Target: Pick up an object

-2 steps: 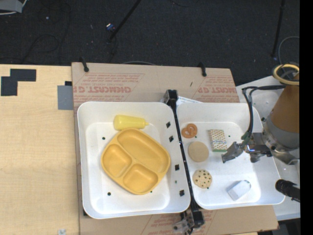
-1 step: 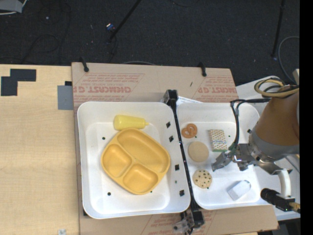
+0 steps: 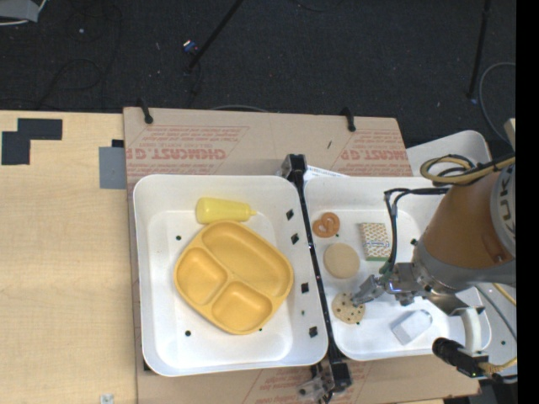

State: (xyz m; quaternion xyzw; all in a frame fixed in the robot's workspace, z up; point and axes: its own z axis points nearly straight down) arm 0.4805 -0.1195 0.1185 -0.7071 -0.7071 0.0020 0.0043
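Cracker [image 3: 347, 308] lies just left of pincer [image 3: 371, 289].

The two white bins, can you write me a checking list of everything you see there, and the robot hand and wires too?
Surface: two white bins side by side, left bin and right bin, on brown cardboard over a pale wood bench.
Job's things, left bin: yellow divided plate; yellow bottle lying just above it.
Job's things, right bin: pretzel, tan round disc, holed cracker, small printed packet, pale grey block.
Clutter: nothing seen.
Gripper: gripper low over the right bin, beside the cracker; nothing seen between its fingers.
Cables: black and yellow loops on the arm.
Surroundings: dark floor with cables.
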